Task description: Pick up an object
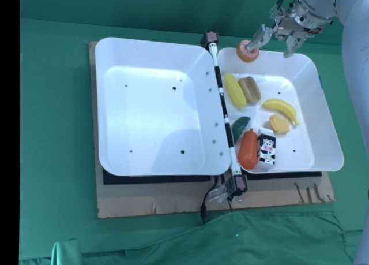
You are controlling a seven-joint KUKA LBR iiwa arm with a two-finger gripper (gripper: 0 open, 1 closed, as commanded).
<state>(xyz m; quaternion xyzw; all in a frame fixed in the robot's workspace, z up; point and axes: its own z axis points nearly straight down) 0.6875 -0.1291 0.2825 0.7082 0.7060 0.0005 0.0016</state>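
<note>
My gripper (270, 49) hangs over the back rim of the right bin (311, 79) with its two fingers spread apart, so it is open. A small round orange piece (248, 51) with a reddish top sits at the tip of the left finger (258, 39), on or just above the bin's back left corner. It lies outside the gap between the fingers, and whether it touches that finger is unclear. Nothing is between the fingers.
The right bin also holds a corn cob (234, 90), a brown block (249, 89), a banana (281, 108), a small yellow-orange piece (279, 124), a green item (240, 124), an orange-red vegetable (248, 149) and a cow-print carton (266, 149). The left bin (150, 108) sits beside it.
</note>
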